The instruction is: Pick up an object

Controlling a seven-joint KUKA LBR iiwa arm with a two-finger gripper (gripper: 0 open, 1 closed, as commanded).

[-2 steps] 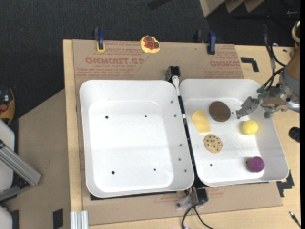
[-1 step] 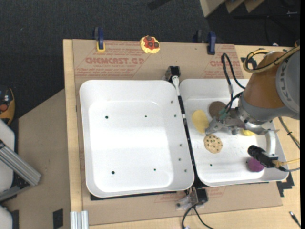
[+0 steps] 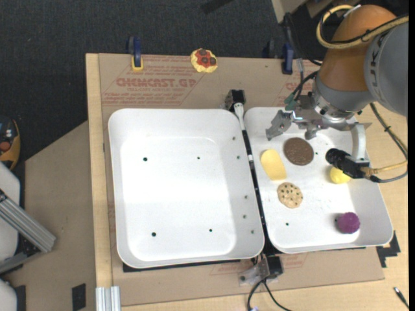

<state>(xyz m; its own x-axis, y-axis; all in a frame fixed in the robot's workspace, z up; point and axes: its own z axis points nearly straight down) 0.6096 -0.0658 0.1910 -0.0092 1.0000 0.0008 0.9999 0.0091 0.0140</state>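
Four items are seen in the right bin (image 3: 363, 238): a yellow block (image 3: 273, 164), a cookie (image 3: 290, 195), a purple ball (image 3: 348, 222) and a brown disc (image 3: 299, 151). The end effector (image 3: 295, 123) is poised just above the disc, spread open, with nothing gripped.

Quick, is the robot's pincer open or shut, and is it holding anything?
Pincer: open, fingers spread above the brown cookie in the right bin, nothing held between them.
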